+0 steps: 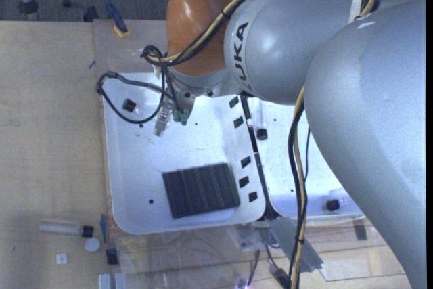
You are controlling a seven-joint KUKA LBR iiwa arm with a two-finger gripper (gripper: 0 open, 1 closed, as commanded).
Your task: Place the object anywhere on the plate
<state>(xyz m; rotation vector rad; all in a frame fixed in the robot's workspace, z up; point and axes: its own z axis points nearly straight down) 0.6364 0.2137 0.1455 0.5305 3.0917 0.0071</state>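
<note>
Camera view | end effector (170,120) above left bin (128,206) | dark plate (200,190) apart

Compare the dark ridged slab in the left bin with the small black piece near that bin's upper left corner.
The dark ridged slab is far larger than the small black piece. The slab is flat, rectangular and grooved; the piece is compact and blocky. The slab lies near the bin's front edge, the piece near its back. Both are dark and rest on the white bin.

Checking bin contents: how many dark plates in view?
1. The plate lies flat near the front edge of the left bin. The arm covers much of the right bin, so more could be hidden.
</note>
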